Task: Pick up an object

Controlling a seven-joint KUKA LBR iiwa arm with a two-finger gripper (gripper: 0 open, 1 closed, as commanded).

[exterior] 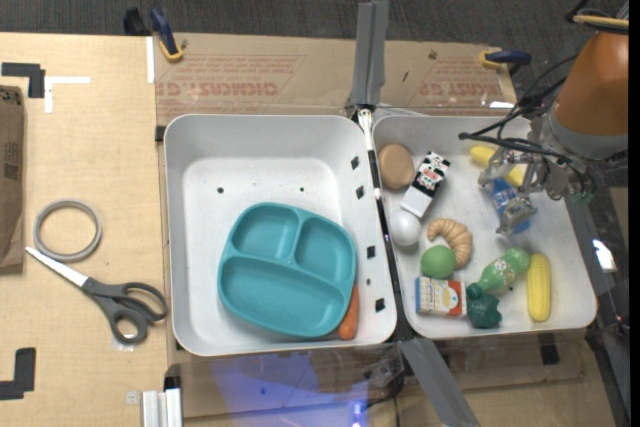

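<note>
gripper (515,205) sits over right bin (575,315), far right side; claw state: cannot tell. suggest dropping straight onto the corn cob (538,287), clear of the green toy (503,272).

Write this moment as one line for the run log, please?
arm: over right bin | claw: low near bin's back right, grip unclear | nearby: yellow item | left bin: teal tray, carrot
</note>
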